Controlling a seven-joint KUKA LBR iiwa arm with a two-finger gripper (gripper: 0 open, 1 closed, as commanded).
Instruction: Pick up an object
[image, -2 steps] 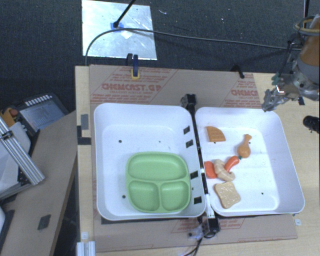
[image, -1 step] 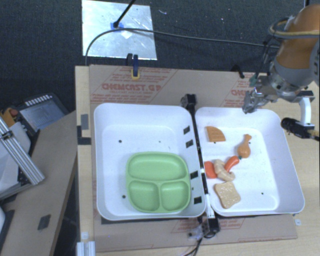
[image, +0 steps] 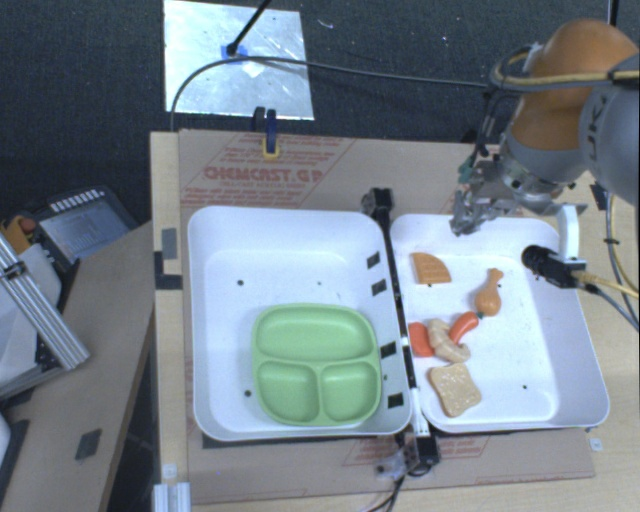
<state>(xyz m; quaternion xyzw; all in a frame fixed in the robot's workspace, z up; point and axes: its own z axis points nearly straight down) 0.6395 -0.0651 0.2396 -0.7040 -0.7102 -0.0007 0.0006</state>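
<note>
Camera view: the gripper hangs over the far edge of the right bin, at the end of the grey arm with its orange band, which comes in from the right. Nothing can be seen between its tips, and whether they stand apart or together cannot be made out at this angle — the end of the tool is a small dark cluster against the white rim.

Everything that could be picked lies on the near side of the tool, on the floor of that same bin. Closest is the orange wedge, just below the tool and slightly to its left, apart from it. Further toward the camera and off to the tool's right lies the toy drumstick. Beyond that sits a small huddle: a red-orange sausage touching a pale knobbly piece, with a red scrap beside them near the divider. Nearest the camera is the slice of toast.

Well to the tool's left, in the left bin, rests a green divided plate (three compartments, nothing in them).

As for progress, the pick looks not yet made: every item sits flat on the bin floor and the tool carries nothing visible. What remains, by my reading, is the whole of it — choosing a target (the wedge seems the handiest), descending, closing on it and lifting it clear.
</note>
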